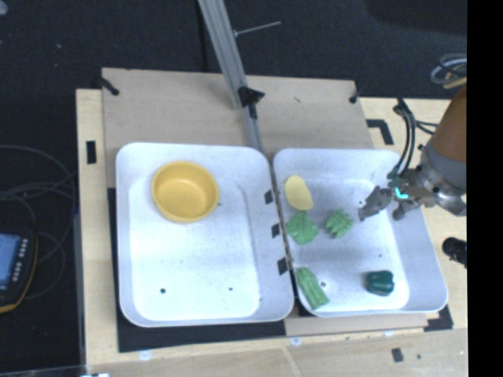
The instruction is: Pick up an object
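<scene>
White plastic makes up the two shallow bins on the counter [196, 100], set side by side. Nearest the camera in the right bin [424, 289], a long green piece [312, 287] lies against the near left corner, close to the divide between the bins. Further right at much the same depth sits a dark green rounded object [380, 283], well apart from the long piece.

Further back, a flat green leafy piece [302, 228] rests by the left wall, with a small ridged green piece [339, 224] just beside it on the right (the two look close but apart). Beyond them, a pale yellow oval object [298, 192] lies near the left wall.

At the right side of this bin the end effector [380, 203] hangs above the floor, its two dark fingers spread apart with nothing between them, well clear of every object.

In the left bin [130, 250], a yellow bowl [185, 191] stands upright in the far left part.
</scene>
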Controlling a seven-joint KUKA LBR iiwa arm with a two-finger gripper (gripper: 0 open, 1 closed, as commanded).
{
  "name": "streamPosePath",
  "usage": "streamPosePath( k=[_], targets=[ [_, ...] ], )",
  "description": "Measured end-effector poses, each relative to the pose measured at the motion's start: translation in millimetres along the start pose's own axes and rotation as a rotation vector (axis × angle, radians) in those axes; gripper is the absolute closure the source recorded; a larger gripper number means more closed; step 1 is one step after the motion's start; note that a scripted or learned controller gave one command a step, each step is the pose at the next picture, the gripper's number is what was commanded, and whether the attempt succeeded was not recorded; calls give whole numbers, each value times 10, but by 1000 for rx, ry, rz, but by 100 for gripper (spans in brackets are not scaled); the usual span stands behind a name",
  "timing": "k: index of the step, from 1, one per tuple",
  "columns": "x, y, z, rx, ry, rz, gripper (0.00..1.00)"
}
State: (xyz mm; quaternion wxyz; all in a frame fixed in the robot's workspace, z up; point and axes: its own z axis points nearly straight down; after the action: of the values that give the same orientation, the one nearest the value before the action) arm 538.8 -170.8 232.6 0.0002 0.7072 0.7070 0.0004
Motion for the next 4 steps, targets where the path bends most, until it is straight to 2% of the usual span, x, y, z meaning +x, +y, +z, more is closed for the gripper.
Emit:
streamPosePath(
  k=[1,3,4],
  targets=[
    [0,0,0,0,0,0,0],
    [-76,-7,1104,4,0,1,0],
    [-81,-7,1322,1,-1,0,0]
  ],
)
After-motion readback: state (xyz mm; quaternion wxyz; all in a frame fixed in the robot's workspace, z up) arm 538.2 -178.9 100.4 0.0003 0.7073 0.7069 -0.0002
